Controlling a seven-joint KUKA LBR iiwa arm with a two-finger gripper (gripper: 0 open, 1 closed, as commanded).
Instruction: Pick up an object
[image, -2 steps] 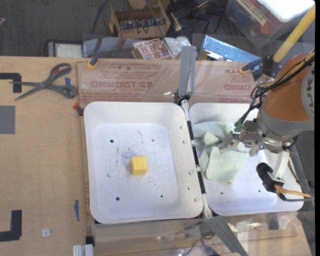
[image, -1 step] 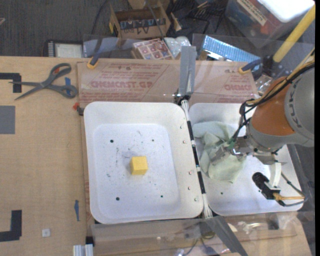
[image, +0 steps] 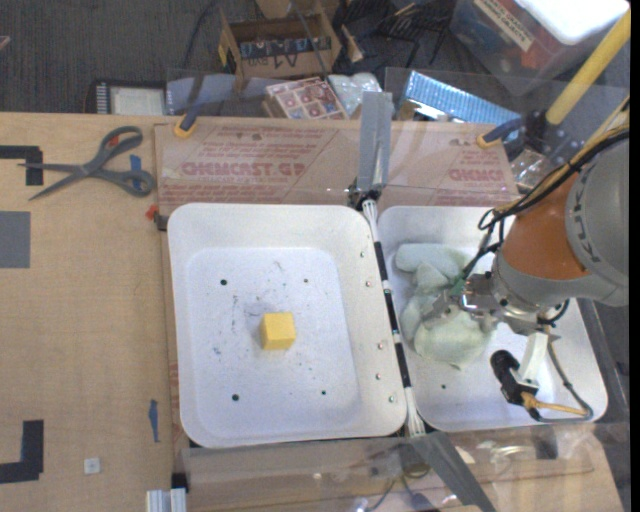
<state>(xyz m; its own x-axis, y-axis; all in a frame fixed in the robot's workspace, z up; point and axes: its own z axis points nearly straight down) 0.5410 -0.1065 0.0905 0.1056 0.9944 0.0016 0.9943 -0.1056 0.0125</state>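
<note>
Right bin (image: 590, 400): pincer (image: 462, 300) down among pale crumpled cloth (image: 445, 335), grip state hidden, cannot tell. Yellow block (image: 279, 331) well off leftward, in left bin (image: 200, 400). Nothing lifted yet, seemingly.

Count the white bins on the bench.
2. The left bin holds a yellow block; the right bin holds a pale cloth, partly hidden by the arm.

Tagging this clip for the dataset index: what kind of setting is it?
Most likely a robotics lab workbench set up for bin picking. Two white bins sit side by side under a KUKA arm, a lone yellow block serves as a test object, and scissors and cardboard lie on the bench.
</note>
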